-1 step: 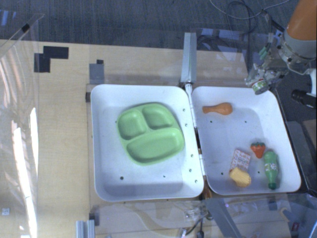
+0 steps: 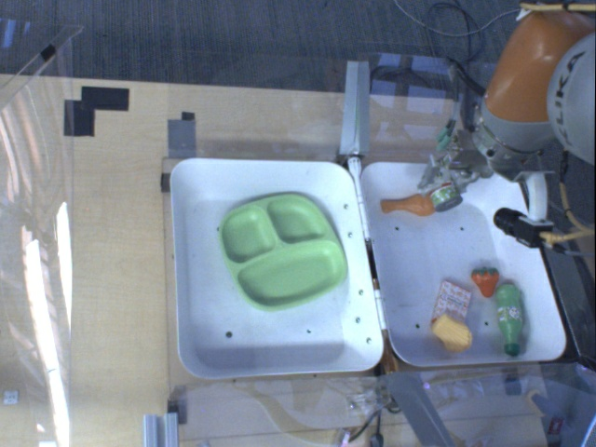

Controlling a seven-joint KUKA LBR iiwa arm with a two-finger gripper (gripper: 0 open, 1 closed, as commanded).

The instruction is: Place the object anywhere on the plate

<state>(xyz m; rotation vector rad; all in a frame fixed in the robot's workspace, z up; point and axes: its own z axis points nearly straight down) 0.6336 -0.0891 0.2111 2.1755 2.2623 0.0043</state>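
Gripper (image 2: 445,186), grip state unclear, touches orange drumstick (image 2: 410,206) in right bin (image 2: 410,333); green plate (image 2: 282,250) fills left bin (image 2: 200,343).

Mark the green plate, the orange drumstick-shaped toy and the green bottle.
green plate (image 2: 284,277): camera view, floor of its large compartment.
orange drumstick-shaped toy (image 2: 410,206): camera view, middle of its body.
green bottle (image 2: 509,313): camera view, middle of its body.

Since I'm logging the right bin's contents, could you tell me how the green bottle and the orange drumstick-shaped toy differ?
The green bottle is green and lies at the bin's near right side; the orange drumstick-shaped toy is orange and lies at the far side beside the gripper. Both lie flat in the right bin.
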